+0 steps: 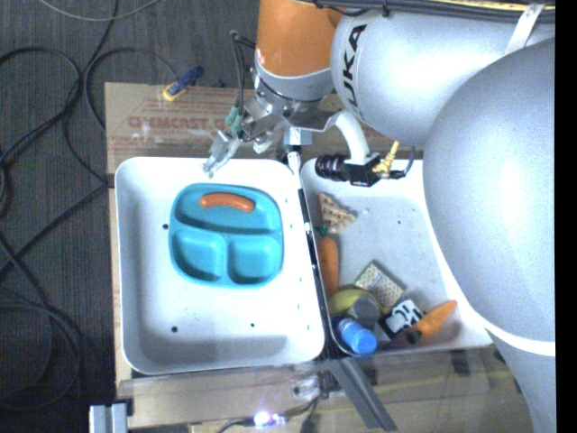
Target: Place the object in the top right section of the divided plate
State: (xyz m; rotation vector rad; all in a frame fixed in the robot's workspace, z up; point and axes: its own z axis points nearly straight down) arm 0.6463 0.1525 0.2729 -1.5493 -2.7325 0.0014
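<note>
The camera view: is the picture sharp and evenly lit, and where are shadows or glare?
In the camera view the blue plate and the orange sausage look fairly sharp; the arm, close to the lens, looks soft and shines brightly; a soft shadow lies along the near edge of the left bin; the gripper is small and slightly blurred.

Glossy grey arm (pixel 469 106) with orange band, black KUKA lettering, black cables.

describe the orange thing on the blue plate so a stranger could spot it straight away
Look in the left white bin, where a blue divided plate lies. In its long section on the far side lies a small orange sausage-shaped object, the plate's sole item.
</note>
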